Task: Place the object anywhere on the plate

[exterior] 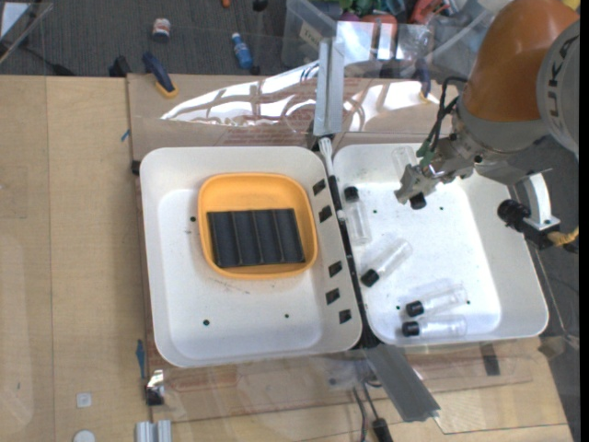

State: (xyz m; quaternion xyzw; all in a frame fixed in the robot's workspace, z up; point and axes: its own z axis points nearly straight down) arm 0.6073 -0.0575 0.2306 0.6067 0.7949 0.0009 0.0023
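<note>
— Orange plate [256,190] in the left bin [175,320]: it carries only a black ridged insert [256,236], no vial.

— The vials [442,295] lie in the right bin [515,311]; the gripper [411,191] hovers above, grasp unreadable. Everything remains to do.
</note>
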